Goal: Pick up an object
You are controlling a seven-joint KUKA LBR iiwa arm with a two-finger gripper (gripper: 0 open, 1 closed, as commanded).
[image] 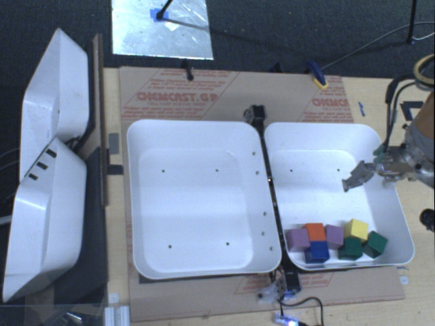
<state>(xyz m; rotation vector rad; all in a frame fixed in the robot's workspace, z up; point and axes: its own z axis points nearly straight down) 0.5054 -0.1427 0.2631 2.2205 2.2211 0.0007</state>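
So the pile of blocks sits along the near wall of the right bin (397, 206), all bunched up; I count about 7: a blue block (317, 252) nearest the rim, 2 purple blocks (297, 238) either side of an orange block (315, 231), then a yellow block (356, 229) with 2 green blocks (374, 243) beside it. My guess is they're small, stiff and light, foam or wood, so nothing fragile; flat faces should take a pinch fine, though they look smooth and might slip if caught on a corner. Trouble is they're touching each other and hugging the wall, so there's barely room to get a finger down between them; the green one at the right end or the yellow one on top of the cluster looks like the easiest grab, since each has a free side.

A bit further back, the gripper (355, 177) hangs over the bare middle of that bin, well apart from the blocks, with nothing in it; whether it's spread or closed I honestly can't tell from this angle. The arm (414, 158) comes in over the right wall.

The left bin (139, 202) is just beside, sharing a black divider (270, 189). Beyond both there's printed cardboard (204, 90) under everything, a blue-and-yellow clamp (317, 75), a shiny metal sheet (162, 19), and white covers (51, 161) stacked off to the left; none of it is in the way.
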